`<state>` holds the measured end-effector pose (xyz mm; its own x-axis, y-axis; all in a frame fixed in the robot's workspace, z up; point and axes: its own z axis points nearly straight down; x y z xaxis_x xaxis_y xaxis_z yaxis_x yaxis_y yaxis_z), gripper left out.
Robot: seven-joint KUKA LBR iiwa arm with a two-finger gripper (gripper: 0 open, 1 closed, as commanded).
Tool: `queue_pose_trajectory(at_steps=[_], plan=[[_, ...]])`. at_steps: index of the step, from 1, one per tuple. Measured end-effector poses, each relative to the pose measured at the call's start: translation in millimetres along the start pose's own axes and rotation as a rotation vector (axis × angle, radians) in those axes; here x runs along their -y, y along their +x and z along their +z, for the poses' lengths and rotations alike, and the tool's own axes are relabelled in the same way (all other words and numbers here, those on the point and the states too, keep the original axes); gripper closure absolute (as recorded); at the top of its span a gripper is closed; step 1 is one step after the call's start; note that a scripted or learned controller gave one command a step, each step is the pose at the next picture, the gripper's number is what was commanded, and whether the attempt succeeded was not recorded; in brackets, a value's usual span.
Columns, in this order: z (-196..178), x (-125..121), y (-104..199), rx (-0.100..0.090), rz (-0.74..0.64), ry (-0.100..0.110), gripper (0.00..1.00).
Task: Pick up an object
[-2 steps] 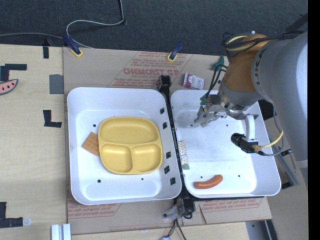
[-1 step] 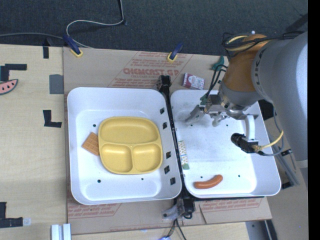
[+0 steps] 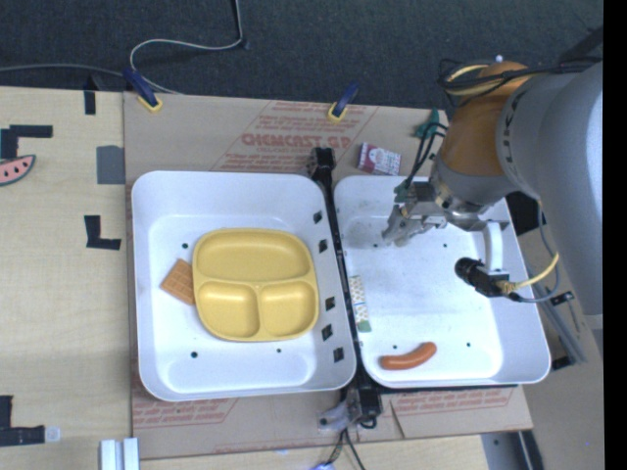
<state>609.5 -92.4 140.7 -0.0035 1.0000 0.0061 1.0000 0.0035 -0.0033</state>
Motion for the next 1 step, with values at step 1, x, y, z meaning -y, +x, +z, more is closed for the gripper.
queue_pose_trajectory(at_steps=[1], plan=[[0.1, 0.1, 0.0, 0.0, 0.0, 0.0, 0.0]])
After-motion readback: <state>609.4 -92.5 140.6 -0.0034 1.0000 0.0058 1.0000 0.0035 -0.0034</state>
